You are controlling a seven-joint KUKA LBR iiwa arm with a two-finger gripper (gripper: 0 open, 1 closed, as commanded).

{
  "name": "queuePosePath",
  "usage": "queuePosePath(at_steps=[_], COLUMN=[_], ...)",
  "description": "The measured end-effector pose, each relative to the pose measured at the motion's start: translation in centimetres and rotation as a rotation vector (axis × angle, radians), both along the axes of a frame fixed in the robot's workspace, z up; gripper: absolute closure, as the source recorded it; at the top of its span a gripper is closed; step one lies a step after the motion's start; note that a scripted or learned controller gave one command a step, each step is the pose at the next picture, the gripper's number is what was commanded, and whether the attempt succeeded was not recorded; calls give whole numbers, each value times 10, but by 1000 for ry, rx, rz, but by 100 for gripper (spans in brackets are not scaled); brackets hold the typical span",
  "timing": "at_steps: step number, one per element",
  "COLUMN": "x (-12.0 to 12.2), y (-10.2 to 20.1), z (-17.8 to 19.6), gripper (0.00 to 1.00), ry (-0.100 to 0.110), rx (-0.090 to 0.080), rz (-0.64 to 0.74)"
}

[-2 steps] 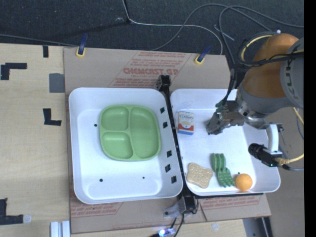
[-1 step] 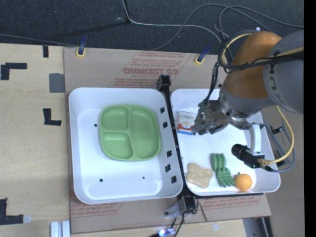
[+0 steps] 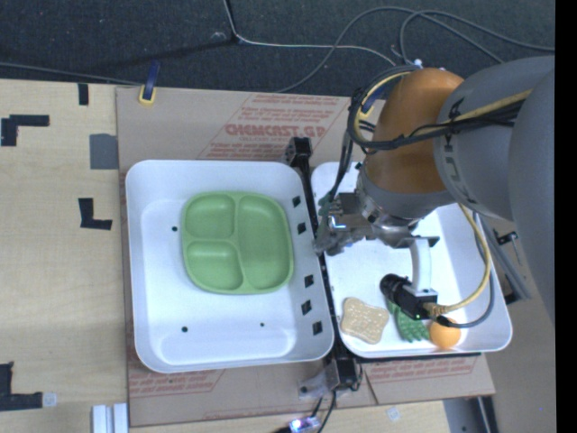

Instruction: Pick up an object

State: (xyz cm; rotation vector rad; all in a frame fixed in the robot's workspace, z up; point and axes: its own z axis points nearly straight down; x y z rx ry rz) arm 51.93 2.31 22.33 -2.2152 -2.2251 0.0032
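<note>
The arm's jaws hang at the right bin's 10 o'clock edge; I cannot tell their state. The cracker lies at 7 o'clock. Descend straight over it, away from the wall.

Red print on the cardboard is about the only writing here

The flat brown cardboard sheet under the two bins has red lettering near its far edge, just past the left white bin. The big line looks like "CHEMCAST GP", but it's slanted and faint, so I'm not sure of every letter. The smaller red lines above and below it are too blurry to read. More red print runs along the cardboard's near edge, also unreadable.
</note>
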Motion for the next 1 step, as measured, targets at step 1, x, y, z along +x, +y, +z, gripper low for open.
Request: queuePosePath(at_steps=[1], x=[-13], y=[54], z=[9], gripper=[100], ry=[-1], rx=[2], rz=[3])
